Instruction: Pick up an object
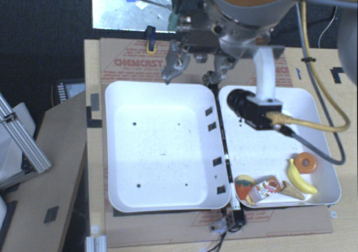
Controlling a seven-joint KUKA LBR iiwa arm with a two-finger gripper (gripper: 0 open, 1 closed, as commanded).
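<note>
Two white bins sit side by side on a cardboard-covered bench. Toys crowd the right bin's near corner: a banana, an orange ring beside it, a small packet and a round orange toy. At the left bin's far rim, well apart from them, the gripper hangs spread open, holding nothing.

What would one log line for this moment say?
gripper: open, holding nothing, above bins' far edge | banana, orange ring, snack packet: right bin near corner
</note>
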